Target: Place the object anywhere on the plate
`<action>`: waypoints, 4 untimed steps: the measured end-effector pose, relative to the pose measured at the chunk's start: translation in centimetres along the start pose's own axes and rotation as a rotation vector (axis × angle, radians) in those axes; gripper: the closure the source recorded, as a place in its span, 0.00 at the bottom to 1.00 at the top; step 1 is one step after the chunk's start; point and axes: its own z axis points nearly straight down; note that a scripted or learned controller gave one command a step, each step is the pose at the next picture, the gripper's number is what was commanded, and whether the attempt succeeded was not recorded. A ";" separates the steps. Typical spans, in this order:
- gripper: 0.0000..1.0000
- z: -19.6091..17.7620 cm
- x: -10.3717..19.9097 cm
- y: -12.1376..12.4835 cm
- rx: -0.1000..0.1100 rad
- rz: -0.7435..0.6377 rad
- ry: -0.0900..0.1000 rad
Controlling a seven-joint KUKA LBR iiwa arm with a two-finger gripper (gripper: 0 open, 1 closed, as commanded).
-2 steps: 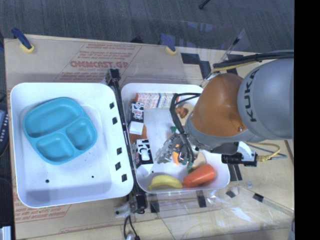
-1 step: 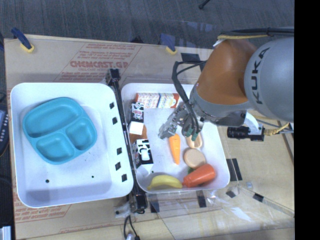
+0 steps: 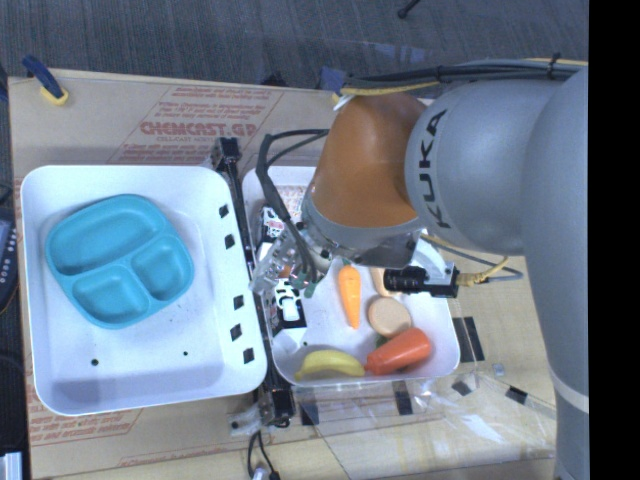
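Note:
A blue plate (image 3: pixel 117 259) with three compartments lies in the left white bin (image 3: pixel 130 378). In the right bin (image 3: pixel 440 353) lie a small orange carrot (image 3: pixel 349 295), a tan round piece (image 3: pixel 388 316), a red-orange piece (image 3: pixel 400 350) and a yellow banana (image 3: pixel 329 364). My gripper (image 3: pixel 287 280) hangs low at the right bin's left side, just left of the carrot, under the big orange and grey wrist. I see nothing held in it.
The arm's bulk (image 3: pixel 430 178) covers the far half of the right bin. Black clips (image 3: pixel 238 268) line the wall between the two bins. A cardboard sheet (image 3: pixel 190 118) lies behind the left bin.

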 end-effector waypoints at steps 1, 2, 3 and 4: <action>1.00 0.0 3.5 7.3 0.002 0.101 -0.002; 0.00 0.0 3.4 7.2 0.002 0.103 -0.002; 0.00 6.8 -1.8 16.3 0.007 0.576 0.001; 0.00 -4.0 2.1 14.5 -0.009 0.606 -0.006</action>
